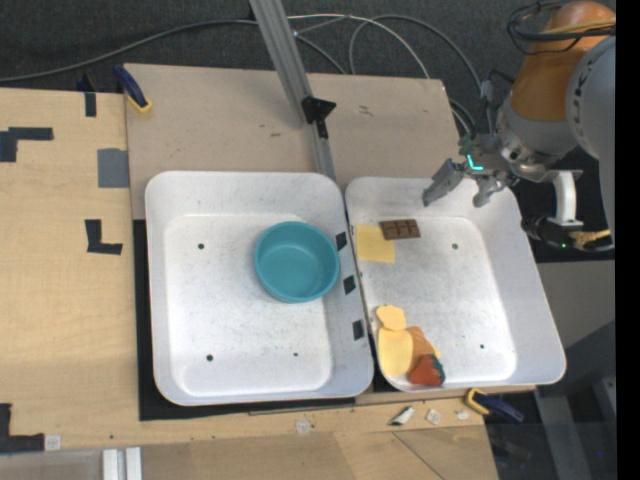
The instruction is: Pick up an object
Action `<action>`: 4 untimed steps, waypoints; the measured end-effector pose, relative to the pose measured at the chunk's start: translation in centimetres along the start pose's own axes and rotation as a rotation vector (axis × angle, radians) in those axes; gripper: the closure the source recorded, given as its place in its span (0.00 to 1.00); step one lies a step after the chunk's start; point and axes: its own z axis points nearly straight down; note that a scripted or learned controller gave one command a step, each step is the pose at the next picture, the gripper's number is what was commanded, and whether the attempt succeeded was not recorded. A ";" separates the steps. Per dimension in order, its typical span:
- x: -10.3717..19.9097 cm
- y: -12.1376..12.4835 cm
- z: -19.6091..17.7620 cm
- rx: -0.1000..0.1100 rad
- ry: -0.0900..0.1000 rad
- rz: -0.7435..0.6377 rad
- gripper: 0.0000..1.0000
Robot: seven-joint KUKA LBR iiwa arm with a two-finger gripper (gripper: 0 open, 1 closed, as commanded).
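Camera view: gripper point(462, 190) spread, empty, over right bin's point(520, 298) far rim. Flat brown chocolate bar point(400, 230) beside thin yellow square point(376, 245); round teal bowl point(295, 260) in left bin point(200, 298).

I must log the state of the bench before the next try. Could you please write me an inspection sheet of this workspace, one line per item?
Surface: wooden bench bearing a left white bin and a right white bin, side by side.
Job's things: teal bowl in the left bin; in the right bin a brown block, a yellow slice beside it, and a heap of yellow and red pieces near the front edge.
Clutter: black tape marks on the bench; blue-and-yellow clamp at the board's far corner.
Grippers: pincer open, over the right bin's far edge, holding nothing.
Cables: grey cables across the dark floor behind.
Surroundings: slanted metal pole.
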 end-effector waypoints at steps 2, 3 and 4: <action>1.0 0.4 10.9 -0.003 0.000 0.001 0.00; 1.1 0.4 9.7 -0.003 -0.001 -0.002 1.00; 1.7 0.4 3.5 -0.007 0.000 0.000 1.00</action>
